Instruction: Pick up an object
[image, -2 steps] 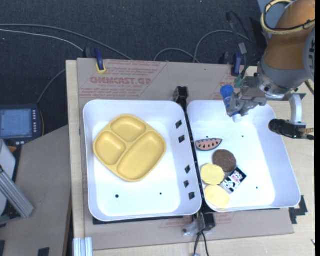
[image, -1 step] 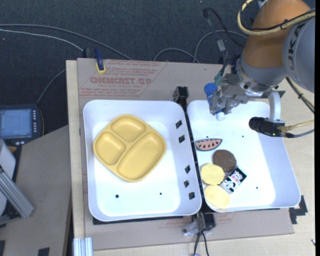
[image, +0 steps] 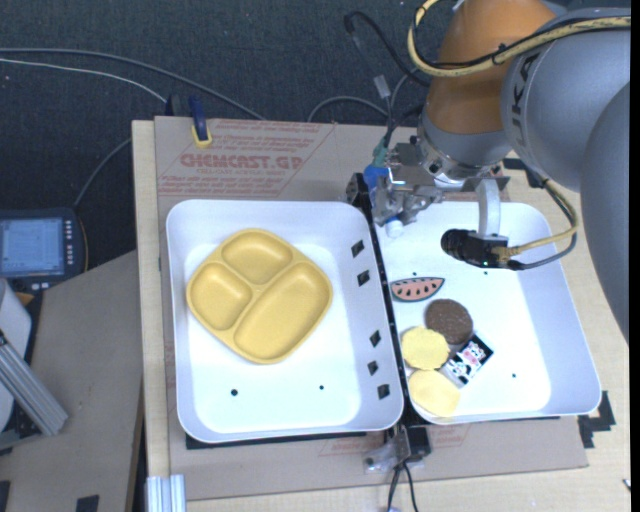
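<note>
The grey arm (image: 560, 110) reaches over the far edge of the right bin (image: 545, 330), its gripper (image: 400, 205) hanging at that bin's far left corner, just beside the wall shared with the left bin (image: 190, 300). Whether the gripper is open or closed I cannot tell; nothing is visibly held.

The left bin carries a yellow divided plate (image: 258, 295) near its middle. The candidates for picking lie in the right bin, clustered along its left edge: a brown round disc (image: 449, 319), a yellow disc (image: 424, 348) touching it, another yellow piece (image: 433, 393) at the near left corner, a small black-and-white item (image: 468, 361) tucked against these, and a watermelon slice (image: 416, 289) lying apart, nearest the gripper.

The step in hand looks like approach. The watermelon slice seems the best target, since it stands free of its neighbours. It is flat, so the gripper would need to descend fully to the bin floor and straddle the slice's narrow width, staying clear of the bin wall.
</note>
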